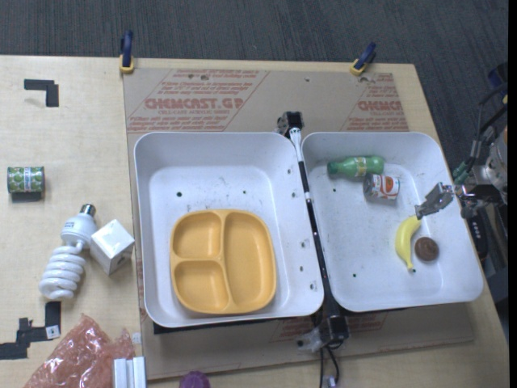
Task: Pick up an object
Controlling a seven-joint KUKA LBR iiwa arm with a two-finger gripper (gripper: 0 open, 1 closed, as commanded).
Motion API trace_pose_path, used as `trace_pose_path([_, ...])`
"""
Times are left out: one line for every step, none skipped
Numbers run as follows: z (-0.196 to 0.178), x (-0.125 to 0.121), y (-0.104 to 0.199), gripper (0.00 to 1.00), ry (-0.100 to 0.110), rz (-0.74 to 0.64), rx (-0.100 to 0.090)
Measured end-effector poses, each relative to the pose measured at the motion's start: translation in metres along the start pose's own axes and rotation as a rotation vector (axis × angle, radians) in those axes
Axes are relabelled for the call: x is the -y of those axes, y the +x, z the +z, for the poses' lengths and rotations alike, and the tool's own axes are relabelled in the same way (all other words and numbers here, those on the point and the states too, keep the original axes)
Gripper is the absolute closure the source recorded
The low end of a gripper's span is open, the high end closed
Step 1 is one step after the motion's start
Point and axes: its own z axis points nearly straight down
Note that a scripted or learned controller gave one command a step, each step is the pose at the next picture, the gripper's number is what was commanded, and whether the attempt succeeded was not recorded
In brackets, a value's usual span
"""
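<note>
Nothing is lifted: gripper [436, 201] hangs above the banana [405, 241] (fingers' spacing unclear), grasp and lift remaining.

Purple object [194, 380] and white block [129, 373] cut by the bottom edge — small can's [381, 187] label unreadable

Floor: dark grey carpet [242, 14], seen beyond the far edge.
Bench [65, 144]: pale wood, overlaid by a brown printed board [202, 95].
Board: held by two clamps [127, 52].
</note>
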Motion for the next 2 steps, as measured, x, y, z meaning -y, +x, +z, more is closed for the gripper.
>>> trace_pose_path([0.129,0.001,-0.030,0.00,0.002,0.000,-0.004])
trace_pose_path([0.119,-0.001,-0.031,1.00,-0.002,0.002,-0.002])
